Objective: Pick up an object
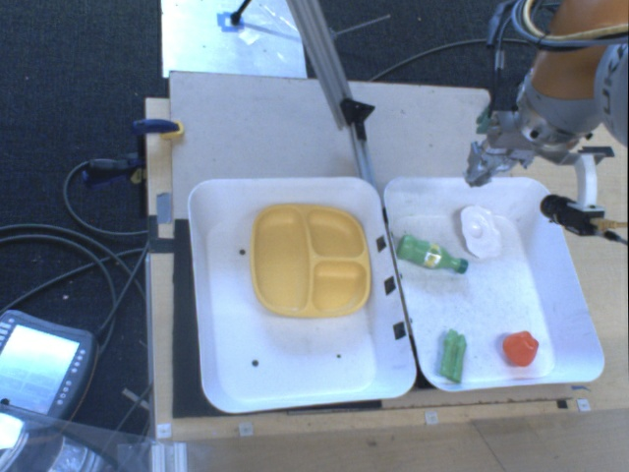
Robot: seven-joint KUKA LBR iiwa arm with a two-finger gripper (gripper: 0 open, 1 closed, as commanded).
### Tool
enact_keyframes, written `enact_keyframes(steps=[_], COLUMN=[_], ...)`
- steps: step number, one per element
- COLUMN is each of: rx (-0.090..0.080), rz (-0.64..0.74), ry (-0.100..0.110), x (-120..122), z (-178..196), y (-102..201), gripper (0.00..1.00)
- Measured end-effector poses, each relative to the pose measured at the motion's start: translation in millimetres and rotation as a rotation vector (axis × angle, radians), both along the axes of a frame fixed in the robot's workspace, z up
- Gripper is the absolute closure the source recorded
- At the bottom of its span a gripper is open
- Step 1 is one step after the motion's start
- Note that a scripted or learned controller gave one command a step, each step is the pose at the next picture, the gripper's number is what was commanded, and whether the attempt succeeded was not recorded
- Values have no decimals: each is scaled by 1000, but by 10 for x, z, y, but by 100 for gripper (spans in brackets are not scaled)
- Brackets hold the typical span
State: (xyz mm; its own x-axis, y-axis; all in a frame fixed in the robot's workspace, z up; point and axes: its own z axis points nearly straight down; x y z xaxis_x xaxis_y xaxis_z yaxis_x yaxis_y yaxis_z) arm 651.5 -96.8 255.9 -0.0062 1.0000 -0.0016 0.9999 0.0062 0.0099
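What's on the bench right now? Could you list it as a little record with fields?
left bin: yellow divided plate
right bin: green bottle lying on its side, white object, green item, red item
gripper: over the right bin's far edge, above the white object
held: nothing seen between the fingers
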Motion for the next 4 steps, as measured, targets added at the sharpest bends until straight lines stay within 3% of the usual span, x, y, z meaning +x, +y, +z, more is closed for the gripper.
enact_keyframes(steps=[1, 4], rx=[1, 4], rz=[2, 5], ry=[6, 12], x=[10, -592], z=[55, -239], y=[3, 1412], gripper=[100, 100])
